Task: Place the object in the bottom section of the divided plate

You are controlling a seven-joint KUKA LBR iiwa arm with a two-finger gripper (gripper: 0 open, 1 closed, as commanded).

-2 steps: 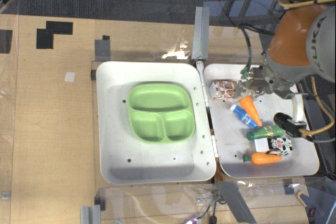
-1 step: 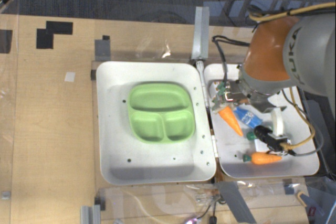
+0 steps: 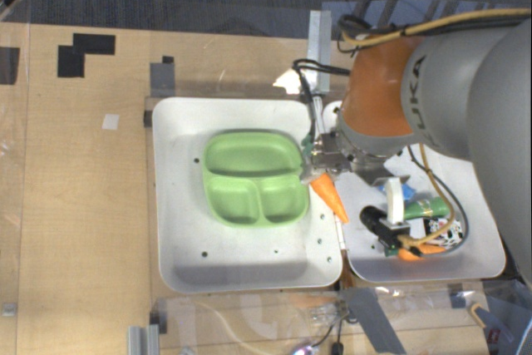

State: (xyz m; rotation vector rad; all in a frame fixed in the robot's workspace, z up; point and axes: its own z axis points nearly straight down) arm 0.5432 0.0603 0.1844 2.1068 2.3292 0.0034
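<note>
While the orange carrot-like object (image 3: 329,199) hangs just below the pincer (image 3: 317,168), right of the green divided plate (image 3: 253,177), a firm pinch cannot be confirmed; pincer state cannot be told. If it is released here, the object could be dropped on the bin wall (image 3: 340,239) beside the plate, missing the bottom section.

Matt green plastic divided plate (image 3: 253,179) in a smooth white bin (image 3: 179,204) on pale wooden bench (image 3: 75,220).
</note>
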